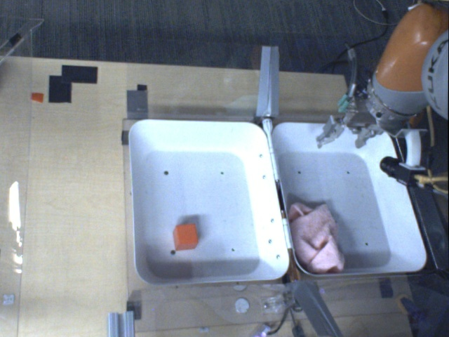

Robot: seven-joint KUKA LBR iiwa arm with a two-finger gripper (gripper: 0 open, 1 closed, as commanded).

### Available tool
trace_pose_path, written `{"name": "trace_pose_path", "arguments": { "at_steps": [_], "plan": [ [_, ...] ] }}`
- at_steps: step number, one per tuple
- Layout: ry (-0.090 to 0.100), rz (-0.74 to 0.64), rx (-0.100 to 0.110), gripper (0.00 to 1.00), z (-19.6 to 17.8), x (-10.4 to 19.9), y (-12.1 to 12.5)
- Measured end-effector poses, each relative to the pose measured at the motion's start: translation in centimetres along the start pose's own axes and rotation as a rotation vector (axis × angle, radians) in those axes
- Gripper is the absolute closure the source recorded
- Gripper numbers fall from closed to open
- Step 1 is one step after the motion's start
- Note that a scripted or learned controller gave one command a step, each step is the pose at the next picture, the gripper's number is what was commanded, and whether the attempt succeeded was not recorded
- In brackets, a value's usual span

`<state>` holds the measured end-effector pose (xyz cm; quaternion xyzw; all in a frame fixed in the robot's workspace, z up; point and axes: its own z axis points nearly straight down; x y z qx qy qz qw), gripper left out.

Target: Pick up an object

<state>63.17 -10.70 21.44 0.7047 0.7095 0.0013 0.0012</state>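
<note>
Two-finger metal gripper at 1 o'clock, over far rim of right shallow white bin, fingers spread apart, nothing between them. Crumpled pink cloth at 5 o'clock, against that bin's near-left corner. Small orange block at 7 o'clock, in left white bin.

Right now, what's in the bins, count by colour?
Orange: 1, block in the left bin
Pink: 1, cloth in the right bin
Total: 2
</note>
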Motion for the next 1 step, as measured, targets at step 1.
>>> {"name": "trace_pose_path", "arguments": {
  "at_steps": [1],
  "plan": [
    [-0.001, -0.233, -0.005, 0.00, -4.17, 2.98, -4.93]
  ]
}}
